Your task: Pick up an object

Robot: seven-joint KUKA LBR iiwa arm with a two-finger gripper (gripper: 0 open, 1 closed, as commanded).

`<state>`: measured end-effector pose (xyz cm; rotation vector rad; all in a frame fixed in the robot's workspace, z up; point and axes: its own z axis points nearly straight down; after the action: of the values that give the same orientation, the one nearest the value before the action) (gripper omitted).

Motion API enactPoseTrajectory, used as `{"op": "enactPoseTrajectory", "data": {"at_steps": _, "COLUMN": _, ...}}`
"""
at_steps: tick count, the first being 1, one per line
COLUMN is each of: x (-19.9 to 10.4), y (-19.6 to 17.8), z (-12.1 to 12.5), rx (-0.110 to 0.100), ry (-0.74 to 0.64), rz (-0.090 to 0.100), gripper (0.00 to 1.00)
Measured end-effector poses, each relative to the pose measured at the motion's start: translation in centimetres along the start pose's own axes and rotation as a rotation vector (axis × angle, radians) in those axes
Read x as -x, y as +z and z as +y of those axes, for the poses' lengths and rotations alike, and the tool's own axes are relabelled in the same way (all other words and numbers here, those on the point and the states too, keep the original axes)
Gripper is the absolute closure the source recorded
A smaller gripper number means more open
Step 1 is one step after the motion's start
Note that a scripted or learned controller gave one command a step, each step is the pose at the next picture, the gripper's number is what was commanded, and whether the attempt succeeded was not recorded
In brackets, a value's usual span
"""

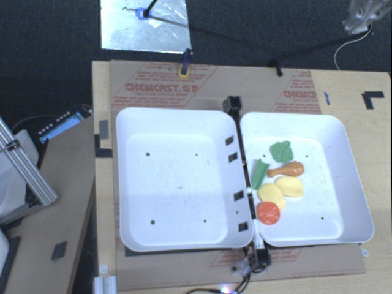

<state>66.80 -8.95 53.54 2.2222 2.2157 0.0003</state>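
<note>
From my station I saw the gripper (368, 9) at the far upper right corner of the camera view, over the dark floor and well apart from both bins. It was blurred, and I could not tell whether it was open or closed; I saw nothing held in it. All the things to pick lay clustered in the right bin (352, 182), toward its left side. A green leafy piece (281, 150) sat farthest up, with a brown drumstick (286, 169) just below it. A long green piece (260, 173) lay tilted near the divider between the bins. Below these were two yellow pieces (271, 194) touching each other, and a red tomato (267, 212) rested against the lower one. The left bin (131, 182) sat beside it on a cardboard sheet (159, 84).
</note>
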Motion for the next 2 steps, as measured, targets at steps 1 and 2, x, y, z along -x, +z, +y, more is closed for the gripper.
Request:
{"op": "enactPoseTrajectory", "data": {"at_steps": 1, "x": 5.2, "y": 0.0, "z": 0.0, "rx": 0.0, "ry": 0.0, "rz": -0.001, "gripper": 1.0}}
{"op": "enactPoseTrajectory", "data": {"at_steps": 2, "x": 9.6, "y": 0.0, "z": 0.0, "rx": 0.0, "ry": -0.002, "rz": 0.0, "gripper": 1.0}}
